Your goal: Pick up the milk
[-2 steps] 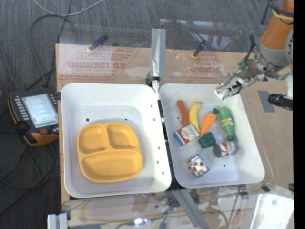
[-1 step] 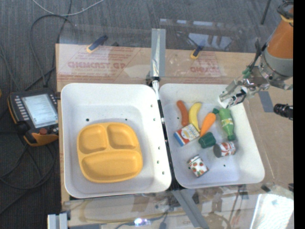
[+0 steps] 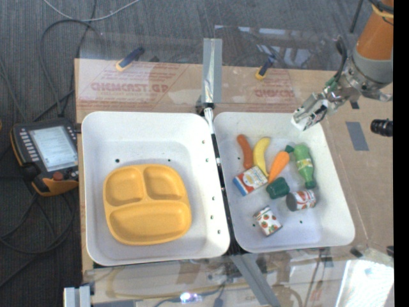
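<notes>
The milk (image 3: pixel 249 180), a small white carton with red and blue print, lies on its side in the left part of the right bin (image 3: pixel 332 229). It sits between a banana (image 3: pixel 261 153) and a dark green cup (image 3: pixel 277 187). My gripper (image 3: pixel 309 115) hangs over the far right corner of that bin, well up and to the right of the milk and apart from every object. The grey arm with its orange band (image 3: pixel 377 31) comes in from the top right.
The right bin also holds an orange sausage (image 3: pixel 244 148), a carrot (image 3: pixel 278 164), a green bottle (image 3: pixel 303 165), a can (image 3: pixel 301 199) and a strawberry-print carton (image 3: pixel 268 221). A yellow divided plate (image 3: pixel 147 203) lies in the left bin (image 3: pixel 115 133). A pendant (image 3: pixel 48 149) sits off the bench at left.
</notes>
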`<state>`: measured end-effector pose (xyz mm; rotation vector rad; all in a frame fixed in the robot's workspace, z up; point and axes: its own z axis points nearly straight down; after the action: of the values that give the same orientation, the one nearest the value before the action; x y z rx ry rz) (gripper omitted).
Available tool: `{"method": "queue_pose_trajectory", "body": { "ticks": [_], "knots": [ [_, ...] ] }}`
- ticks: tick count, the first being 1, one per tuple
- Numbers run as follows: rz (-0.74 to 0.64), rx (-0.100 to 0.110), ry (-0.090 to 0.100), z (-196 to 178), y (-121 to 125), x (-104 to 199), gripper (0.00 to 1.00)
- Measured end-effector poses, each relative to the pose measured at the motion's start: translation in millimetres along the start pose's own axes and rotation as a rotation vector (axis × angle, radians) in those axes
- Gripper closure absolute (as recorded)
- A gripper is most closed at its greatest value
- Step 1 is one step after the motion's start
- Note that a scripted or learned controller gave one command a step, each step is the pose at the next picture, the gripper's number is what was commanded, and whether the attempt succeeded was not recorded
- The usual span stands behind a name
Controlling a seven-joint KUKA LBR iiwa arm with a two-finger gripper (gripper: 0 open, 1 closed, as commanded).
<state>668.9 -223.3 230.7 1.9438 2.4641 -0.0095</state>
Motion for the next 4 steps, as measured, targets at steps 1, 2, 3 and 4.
{"method": "queue_pose_trajectory", "body": {
  "ticks": [1,2,3,4],
  "knots": [
    [-0.171,-0.001,0.005,82,14,63,0.0],
    [-0.223,-0.005,0.007,104,10,35,0.0],
    [-0.249,-0.006,0.005,35,1,1,0.0],
    [-0.243,-0.006,0.006,-79,8,28,0.0]
  ]
}}
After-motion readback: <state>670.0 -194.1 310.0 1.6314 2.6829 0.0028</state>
